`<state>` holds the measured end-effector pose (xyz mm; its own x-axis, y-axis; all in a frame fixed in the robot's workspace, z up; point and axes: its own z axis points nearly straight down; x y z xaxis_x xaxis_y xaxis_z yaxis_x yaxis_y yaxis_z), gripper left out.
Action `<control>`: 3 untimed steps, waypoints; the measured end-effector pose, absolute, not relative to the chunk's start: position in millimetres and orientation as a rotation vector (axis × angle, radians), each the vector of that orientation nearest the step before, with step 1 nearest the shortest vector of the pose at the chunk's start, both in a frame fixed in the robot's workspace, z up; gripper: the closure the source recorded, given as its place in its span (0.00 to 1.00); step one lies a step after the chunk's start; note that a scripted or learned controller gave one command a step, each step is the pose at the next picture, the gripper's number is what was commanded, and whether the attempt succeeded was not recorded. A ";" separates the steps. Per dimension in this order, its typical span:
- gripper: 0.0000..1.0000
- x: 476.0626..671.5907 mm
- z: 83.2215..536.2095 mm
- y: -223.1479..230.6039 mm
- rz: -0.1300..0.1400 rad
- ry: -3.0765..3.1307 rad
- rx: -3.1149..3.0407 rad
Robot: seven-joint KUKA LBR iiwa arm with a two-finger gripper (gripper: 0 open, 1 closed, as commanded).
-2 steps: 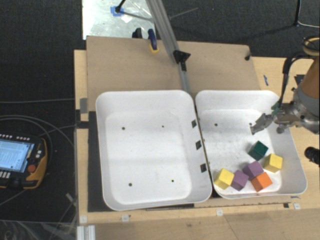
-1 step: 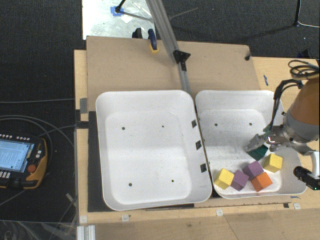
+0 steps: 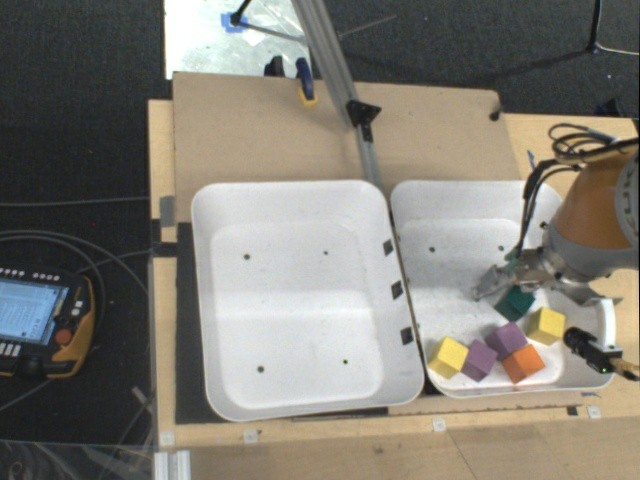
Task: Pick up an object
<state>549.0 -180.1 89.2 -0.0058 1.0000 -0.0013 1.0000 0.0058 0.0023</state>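
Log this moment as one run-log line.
gripper: low in right bin, grip unclear | green block: beside it | other blocks: bin's near corner

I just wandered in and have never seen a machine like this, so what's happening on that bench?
A grey robot arm with an orange band reaches in from the right over the right-hand white bin. Its gripper is low in that bin, right by a dark green block; whether it has hold of it is unclear. Close by lie two yellow cubes, two purple cubes and an orange cube. The left-hand white bin sits beside it.
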 end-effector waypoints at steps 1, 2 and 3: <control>0.00 520.6 90.2 -158.5 0.000 2.225 2.220; 1.00 522.6 101.2 -159.9 0.003 2.223 2.216; 1.00 564.3 90.7 -77.3 0.009 2.235 2.206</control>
